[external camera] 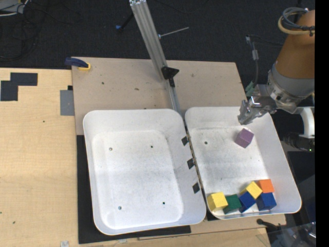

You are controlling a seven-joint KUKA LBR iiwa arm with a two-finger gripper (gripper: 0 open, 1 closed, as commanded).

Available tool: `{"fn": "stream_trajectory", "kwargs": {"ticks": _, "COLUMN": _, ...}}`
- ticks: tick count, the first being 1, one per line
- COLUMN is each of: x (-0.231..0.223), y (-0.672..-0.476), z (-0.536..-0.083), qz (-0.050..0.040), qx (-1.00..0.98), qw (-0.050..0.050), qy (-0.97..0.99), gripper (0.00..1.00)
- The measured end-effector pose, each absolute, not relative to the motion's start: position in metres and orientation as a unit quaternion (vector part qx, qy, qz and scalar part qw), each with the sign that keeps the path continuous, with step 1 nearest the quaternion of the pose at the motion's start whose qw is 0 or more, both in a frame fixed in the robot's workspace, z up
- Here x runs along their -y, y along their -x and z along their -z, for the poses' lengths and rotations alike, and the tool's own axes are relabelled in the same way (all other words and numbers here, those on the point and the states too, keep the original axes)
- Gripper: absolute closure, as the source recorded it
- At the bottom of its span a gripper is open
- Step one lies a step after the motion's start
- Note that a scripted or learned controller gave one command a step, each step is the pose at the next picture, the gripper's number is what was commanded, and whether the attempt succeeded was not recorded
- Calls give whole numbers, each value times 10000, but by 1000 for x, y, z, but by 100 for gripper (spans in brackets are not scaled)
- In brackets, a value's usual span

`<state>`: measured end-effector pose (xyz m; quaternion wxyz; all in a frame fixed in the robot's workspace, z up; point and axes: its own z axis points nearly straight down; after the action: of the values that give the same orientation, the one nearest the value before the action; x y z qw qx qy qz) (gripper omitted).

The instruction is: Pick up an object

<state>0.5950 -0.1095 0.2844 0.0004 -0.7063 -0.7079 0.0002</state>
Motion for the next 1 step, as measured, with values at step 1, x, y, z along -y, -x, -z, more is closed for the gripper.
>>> {"fn": "stream_trajectory", "kwargs": {"ticks": 1, "x": 67, "y": -582, "z": -267, "qz": -11, "qx": 7081, "qw": 26, "qy": 7061, "gripper": 100}}
